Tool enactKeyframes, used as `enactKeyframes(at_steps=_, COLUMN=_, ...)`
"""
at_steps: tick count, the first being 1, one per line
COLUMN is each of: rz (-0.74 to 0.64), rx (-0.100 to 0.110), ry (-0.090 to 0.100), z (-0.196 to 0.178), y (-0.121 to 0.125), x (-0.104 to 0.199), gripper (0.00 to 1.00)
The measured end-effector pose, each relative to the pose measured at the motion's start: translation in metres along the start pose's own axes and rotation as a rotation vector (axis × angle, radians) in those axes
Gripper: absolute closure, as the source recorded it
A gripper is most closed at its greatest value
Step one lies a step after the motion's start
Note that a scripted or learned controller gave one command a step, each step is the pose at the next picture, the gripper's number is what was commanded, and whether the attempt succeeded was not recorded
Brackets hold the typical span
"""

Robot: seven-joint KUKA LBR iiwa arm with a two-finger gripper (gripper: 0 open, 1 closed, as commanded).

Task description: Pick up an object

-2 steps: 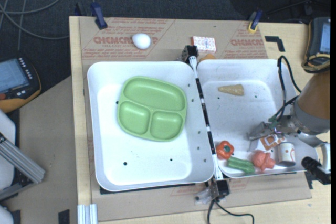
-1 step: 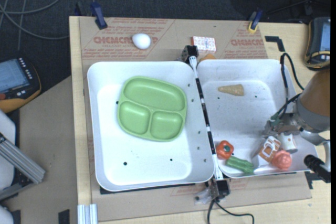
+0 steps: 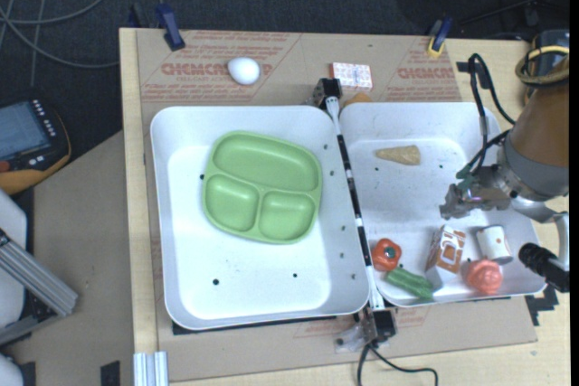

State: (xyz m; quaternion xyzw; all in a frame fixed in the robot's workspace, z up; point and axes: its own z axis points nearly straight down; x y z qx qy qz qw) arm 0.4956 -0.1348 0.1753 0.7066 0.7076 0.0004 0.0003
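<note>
While the arm (image 3: 543, 136) reaches in from the right, these lines run from largest thing to smallest, each placed relative to the gripper.

Bench: cardboard sheet (image 3: 271, 59) with red lettering under both bins, spreading out on every side of the gripper.
Left bin (image 3: 181, 221): white and shallow, well away to the gripper's left, touching the right bin along a black seam.
Right bin (image 3: 407, 127): white; the gripper is above its right half.
Arm: grey with an orange band, entering from the right and ending at the gripper.
Plate (image 3: 262, 185): green, three compartments, lying in the left bin, far left of the gripper.
Gripper (image 3: 463, 199): low over the right bin floor, nothing visible between its tips; whether it is released or clenched I cannot tell.
Wedge (image 3: 399, 155): tan, flat in the right bin, up and left of the gripper, apart from it.
Packet (image 3: 449, 249): brown and white, just below the gripper.
Cup (image 3: 493, 242): small, white, below and right of the gripper, beside the packet.
Red ball (image 3: 483, 276): further below, next to the packet.
Green piece (image 3: 409, 282): long, down and left, near the front wall.
Orange piece (image 3: 386, 253): down and left, touching the green piece's end.
Egg (image 3: 242, 69): white, on the cardboard behind the left bin, far up and left.
Block (image 3: 351, 75): small, patterned, on the cardboard behind the bins, up and left.
</note>
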Motion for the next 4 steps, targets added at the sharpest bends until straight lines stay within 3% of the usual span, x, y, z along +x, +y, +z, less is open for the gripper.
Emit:
enactKeyframes(at_steps=1, rz=0.001, rx=0.001, ry=0.0, z=0.0, y=0.0, x=0.0, gripper=0.0)
enactKeyframes(at_steps=2, rz=0.003, rx=0.004, ry=0.0, z=0.066, y=-0.018, x=-0.028, gripper=0.0)
enactKeyframes(at_steps=3, rz=0.003, rx=-0.003, ry=-0.001, z=0.055, y=-0.015, x=-0.028, gripper=1.0)
enactKeyframes(at_steps=4, rz=0.0, rx=0.0, ry=0.0, z=-0.039, y=-0.001, x=0.044, gripper=1.0)
